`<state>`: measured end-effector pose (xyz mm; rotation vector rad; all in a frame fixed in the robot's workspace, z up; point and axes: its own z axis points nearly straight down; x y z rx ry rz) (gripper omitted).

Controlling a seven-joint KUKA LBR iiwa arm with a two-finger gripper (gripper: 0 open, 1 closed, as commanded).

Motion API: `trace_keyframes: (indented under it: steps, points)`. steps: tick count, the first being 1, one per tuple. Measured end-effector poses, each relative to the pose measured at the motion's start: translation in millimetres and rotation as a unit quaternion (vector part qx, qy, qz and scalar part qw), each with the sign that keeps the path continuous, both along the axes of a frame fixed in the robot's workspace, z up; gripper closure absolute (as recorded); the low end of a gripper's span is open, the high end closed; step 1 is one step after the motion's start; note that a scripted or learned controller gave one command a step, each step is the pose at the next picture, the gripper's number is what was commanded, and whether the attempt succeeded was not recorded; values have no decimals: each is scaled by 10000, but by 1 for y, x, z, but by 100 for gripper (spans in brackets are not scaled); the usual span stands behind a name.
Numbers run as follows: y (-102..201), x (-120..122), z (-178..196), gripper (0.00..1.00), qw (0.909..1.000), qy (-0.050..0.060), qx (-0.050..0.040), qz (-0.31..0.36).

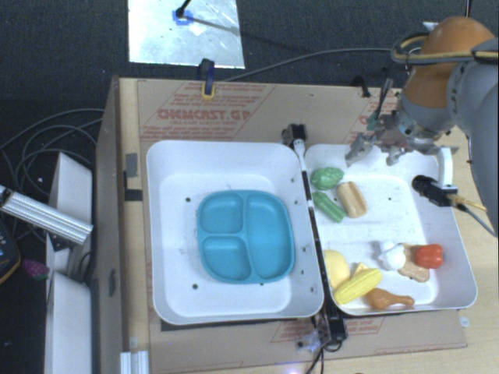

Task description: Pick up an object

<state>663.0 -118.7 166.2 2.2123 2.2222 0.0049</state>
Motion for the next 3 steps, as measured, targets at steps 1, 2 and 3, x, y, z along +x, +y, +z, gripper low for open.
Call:
trace_keyframes:
  steps: [1,2,3]
  points:
    - [-2,-26,-41,0,10000,30,9,-14]
    - [11,-44,-76,0,10000,30,9,-15]
    - [33,-22,-81,0,10000,15,-20,-10]
